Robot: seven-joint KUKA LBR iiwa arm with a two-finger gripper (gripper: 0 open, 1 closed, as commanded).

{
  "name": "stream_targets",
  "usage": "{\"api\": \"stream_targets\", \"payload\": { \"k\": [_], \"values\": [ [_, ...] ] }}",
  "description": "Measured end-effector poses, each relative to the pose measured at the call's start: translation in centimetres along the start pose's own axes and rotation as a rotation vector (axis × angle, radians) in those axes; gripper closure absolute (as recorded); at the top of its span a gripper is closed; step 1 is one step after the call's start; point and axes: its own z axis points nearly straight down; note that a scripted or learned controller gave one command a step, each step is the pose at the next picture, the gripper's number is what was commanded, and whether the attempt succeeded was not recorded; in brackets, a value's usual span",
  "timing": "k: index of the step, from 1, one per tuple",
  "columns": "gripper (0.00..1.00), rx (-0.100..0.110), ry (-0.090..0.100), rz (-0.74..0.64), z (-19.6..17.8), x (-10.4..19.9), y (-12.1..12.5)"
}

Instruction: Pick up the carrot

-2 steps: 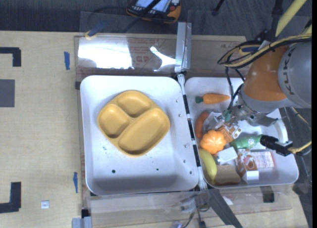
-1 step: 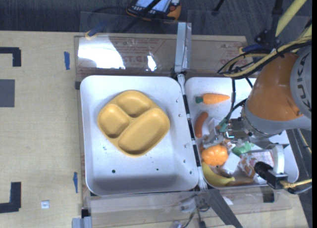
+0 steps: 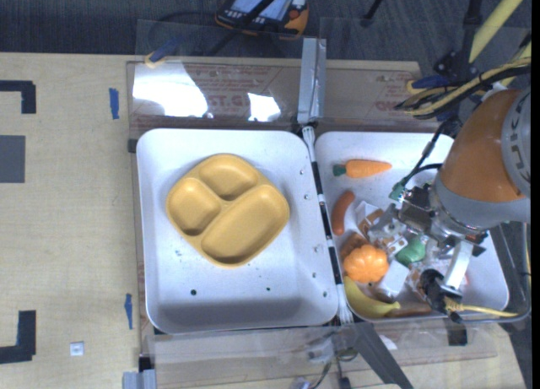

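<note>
I see the pincer (image 3: 403, 242) low in the right bin (image 3: 494, 273), amid mixed toy food; cannot tell its opening or whether it grips anything; carrot (image 3: 364, 169) lies up-left of pincer, apart, near bin's far wall; orange fruit (image 3: 366, 264) just left; banana (image 3: 368, 300) below-left; yellow divided plate (image 3: 227, 208) far left.

You see an orange carrot (image 3: 368, 169) with a green top in the white right bin (image 3: 489, 273), beside a yellow banana (image 3: 369, 301), while a mustard-yellow divided plate (image 3: 227, 208) sits in the white left bin (image 3: 160, 235).
</note>
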Motion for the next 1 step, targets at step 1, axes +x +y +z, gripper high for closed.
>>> {"api": "stream_targets", "payload": {
  "k": [1],
  "values": [
    [0.00, 0.004, 0.002, -0.014, 4.41, -2.69, 1.32]
  ]
}}
